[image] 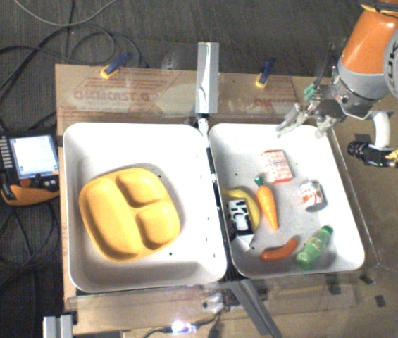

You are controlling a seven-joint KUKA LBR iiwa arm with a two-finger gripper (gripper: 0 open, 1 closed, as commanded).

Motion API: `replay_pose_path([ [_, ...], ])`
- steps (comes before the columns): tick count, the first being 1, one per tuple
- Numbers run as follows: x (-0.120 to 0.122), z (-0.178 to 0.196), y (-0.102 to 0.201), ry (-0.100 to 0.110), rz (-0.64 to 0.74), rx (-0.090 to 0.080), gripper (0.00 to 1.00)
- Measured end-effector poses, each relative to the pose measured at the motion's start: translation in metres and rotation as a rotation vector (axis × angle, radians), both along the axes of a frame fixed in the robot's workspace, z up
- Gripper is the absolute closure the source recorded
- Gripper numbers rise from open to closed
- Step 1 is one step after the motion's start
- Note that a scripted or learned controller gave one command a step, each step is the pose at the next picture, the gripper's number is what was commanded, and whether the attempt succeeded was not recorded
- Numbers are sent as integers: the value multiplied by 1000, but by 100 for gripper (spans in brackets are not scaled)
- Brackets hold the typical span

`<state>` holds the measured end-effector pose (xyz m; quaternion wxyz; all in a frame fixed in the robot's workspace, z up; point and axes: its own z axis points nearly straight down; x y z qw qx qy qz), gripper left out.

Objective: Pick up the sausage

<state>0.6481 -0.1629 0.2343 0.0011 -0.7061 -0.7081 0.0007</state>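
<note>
Sausage [280, 251] is seen lying near the front of the right bin [339, 162]. It is red-orange, long and a little bent. It is not held by anything. A green bottle [314, 246] is laid just beside it, on its right, and the two look as if they touch at one end. A carrot [267, 205] is placed above the sausage, with its green top pointed to the back of the bin. A banana [244, 201] is tucked next to the carrot on the left, and a black packet with white marks [239, 215] is laid partly over it. A small red and white box [277, 166] is found behind the carrot. A small white can with red on it [312, 194] is set to the right, apart from the rest.

The gripper [303, 119] is held up over the back edge of the right bin, well away from the sausage. Its two fingers are spread wide apart, and nothing is held between them. The orange band of the arm [371, 41] is seen at the top right.

In the left bin [75, 146], a yellow tray with three hollows [129, 211] is laid flat. A small screen [32, 155] is seen left of the bench, and two clamps [116, 64] are fixed at the back.
</note>
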Motion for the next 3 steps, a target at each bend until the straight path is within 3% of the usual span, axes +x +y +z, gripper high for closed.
replay_pose_path([
  [1,0,9,1,1,2,0,100],
  [2,0,9,1,2,2,-1,0],
  [3,1,17,1,2,3,-2,100],
])
